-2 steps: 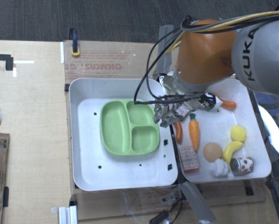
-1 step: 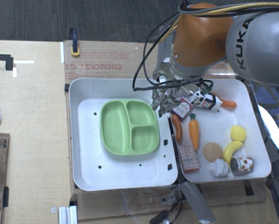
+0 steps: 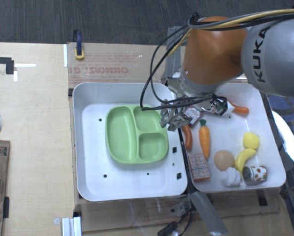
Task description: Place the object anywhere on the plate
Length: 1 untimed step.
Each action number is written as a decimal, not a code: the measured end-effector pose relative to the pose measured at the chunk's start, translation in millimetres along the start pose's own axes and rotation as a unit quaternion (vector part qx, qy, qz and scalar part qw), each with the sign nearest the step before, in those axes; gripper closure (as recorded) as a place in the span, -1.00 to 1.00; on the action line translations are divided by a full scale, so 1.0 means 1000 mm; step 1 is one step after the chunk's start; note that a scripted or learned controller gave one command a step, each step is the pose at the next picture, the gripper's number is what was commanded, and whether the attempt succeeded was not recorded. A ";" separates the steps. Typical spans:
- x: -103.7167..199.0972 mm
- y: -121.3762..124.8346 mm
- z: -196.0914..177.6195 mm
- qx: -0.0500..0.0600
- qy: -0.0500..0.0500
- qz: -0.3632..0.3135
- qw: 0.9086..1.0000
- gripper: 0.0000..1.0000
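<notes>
- Green plate [image 3: 137, 134] in left bin [image 3: 87, 146]: compartments bare; placement not done.
- Gripper [image 3: 172, 119] just beside plate's right rim; jaw state cannot be told, no object seen clamped.
- Candidate objects, carrot [image 3: 204, 137] and sausage [image 3: 187, 136], right of plate, apart from it.

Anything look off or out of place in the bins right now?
Nothing stands out. The green plate lies flat in the left bin; the carrot, banana and other toy food lie loose in the right bin. The gripper hangs over the bins' shared edge.
</notes>
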State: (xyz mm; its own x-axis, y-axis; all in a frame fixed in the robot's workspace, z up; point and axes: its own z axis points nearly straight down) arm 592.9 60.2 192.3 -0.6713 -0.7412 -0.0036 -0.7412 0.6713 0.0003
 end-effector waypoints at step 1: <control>-0.005 -0.049 -0.080 0.001 -0.001 -0.163 0.987 1.00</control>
